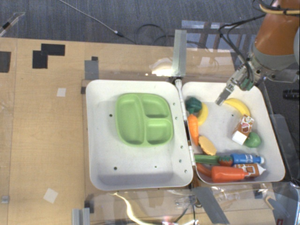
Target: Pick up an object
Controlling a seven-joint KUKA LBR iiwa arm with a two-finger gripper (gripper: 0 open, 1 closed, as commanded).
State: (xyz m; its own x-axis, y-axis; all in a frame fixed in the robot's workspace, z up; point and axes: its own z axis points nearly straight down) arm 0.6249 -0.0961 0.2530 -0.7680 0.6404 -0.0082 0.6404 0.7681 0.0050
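Observation:
My gripper (220, 99) hangs over the upper middle of the right bin (276, 165), reaching in from the upper right below the orange band. Nothing shows in it. A yellow banana (239, 107) lies just to its right. To its left sits a dark green vegetable (193, 105) against a yellow piece (203, 115), with an orange carrot (193, 126) below them. A brown and white carton (245, 124) and a green ball (253, 140) lie at the right. A blue and white bottle (246, 160) and a red-orange object (228, 174) lie along the front wall.
The left bin (101, 168) holds a green divided plate (143, 118). A yellow-orange piece (207, 146) and a long green item (207, 159) lie near the divider between the bins. A white cube (239, 138) sits by the carton. A metal post (180, 50) stands behind the bins.

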